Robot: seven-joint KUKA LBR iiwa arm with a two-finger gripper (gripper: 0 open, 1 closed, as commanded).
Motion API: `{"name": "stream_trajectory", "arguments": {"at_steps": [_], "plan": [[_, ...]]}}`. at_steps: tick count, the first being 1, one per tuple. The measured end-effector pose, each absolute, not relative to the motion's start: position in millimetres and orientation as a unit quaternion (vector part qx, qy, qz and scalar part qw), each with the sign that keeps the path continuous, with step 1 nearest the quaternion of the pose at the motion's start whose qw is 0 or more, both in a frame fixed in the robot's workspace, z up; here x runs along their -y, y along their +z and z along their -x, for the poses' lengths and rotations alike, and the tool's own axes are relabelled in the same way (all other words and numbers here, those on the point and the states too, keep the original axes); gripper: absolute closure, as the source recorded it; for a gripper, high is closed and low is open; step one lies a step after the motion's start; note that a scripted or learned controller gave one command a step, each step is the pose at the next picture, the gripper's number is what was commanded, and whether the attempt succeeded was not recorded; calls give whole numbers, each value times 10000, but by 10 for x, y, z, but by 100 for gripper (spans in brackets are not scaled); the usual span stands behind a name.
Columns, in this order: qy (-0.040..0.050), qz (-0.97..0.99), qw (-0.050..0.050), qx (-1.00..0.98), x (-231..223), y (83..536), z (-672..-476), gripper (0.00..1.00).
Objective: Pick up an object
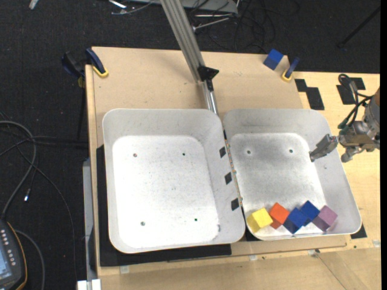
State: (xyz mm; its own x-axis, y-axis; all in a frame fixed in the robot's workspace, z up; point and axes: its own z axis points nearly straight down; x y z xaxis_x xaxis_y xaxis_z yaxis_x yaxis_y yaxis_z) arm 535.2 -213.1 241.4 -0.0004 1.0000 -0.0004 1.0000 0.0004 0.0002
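L bin (121, 132): bare white floor w/ dark speckle. R bin (266, 122): four small blocks in a row along the near wall, touching or nearly so – yellow block (260, 219), orange block (279, 214), blue block (301, 216), purple block (326, 217). All roughly cube-shaped, so no clear long axis; the row itself runs L–R, and each sits turned at a slight angle to the wall. Gripper (335, 148) over R bin's right rim, well apart from the blocks, fingers spread apart w/ nothing between them. Another blue cube (274, 58) on the bench at the far edge.
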Motion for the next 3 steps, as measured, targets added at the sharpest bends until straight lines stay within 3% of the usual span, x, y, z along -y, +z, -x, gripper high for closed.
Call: {"name": "stream_trajectory", "arguments": {"at_steps": [1,2,3], "plan": [[3,-7057,18,-7085,1502,948,-5211,0],[28,-7039,23,-7103,969,961,-6109,0],[0,-7050,10,-7092,1008,1058,-6077,100]]}}
